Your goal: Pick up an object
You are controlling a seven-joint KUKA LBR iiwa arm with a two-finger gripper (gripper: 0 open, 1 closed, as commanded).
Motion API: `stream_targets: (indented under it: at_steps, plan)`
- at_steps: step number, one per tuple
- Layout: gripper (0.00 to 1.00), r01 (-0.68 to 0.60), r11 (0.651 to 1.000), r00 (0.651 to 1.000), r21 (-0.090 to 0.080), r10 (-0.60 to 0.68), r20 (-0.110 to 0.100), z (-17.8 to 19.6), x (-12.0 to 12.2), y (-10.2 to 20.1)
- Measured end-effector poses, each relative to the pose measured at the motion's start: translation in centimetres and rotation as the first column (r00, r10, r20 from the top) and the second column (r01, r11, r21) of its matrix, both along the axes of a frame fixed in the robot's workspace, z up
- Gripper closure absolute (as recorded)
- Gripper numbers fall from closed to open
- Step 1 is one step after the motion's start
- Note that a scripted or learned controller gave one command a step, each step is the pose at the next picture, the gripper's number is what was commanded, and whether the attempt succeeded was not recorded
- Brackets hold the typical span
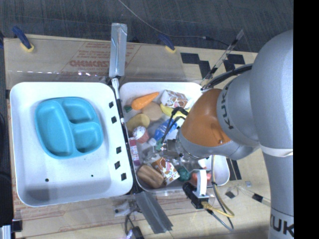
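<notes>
The right bin (pixel 149 87) holds a pile of small items. At its back lie an orange carrot (pixel 145 100) and a printed carton (pixel 174 99). A beige potato-like piece (pixel 153 111) and a yellow fruit (pixel 139 120) sit just in front of them. A blue bottle (pixel 162 131) lies mid-bin, and a brown bread roll (pixel 149 176) and a colourful packet (pixel 169 169) are at the front. My gripper (pixel 167 154) reaches down into the middle of this pile, between the blue bottle and the packet. Clutter and the wrist hide its tips.
The left bin (pixel 30 183) carries a light blue divided tray (pixel 70 125). A wall with black clips (pixel 121 148) separates the two bins. The arm's orange band (pixel 204 123) and grey body cover the right bin's right half. Cables (pixel 219 210) trail at the front.
</notes>
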State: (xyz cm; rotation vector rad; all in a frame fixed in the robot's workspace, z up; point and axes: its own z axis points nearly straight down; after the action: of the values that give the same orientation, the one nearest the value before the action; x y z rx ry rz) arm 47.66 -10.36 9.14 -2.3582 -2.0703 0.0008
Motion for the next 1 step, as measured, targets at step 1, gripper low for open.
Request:
stream_targets:
  at_steps: [1]
  plan:
    - [1.00,-0.006,1.000,1.000,-0.001,0.006,0.003,1.08,0.16,-0.01]
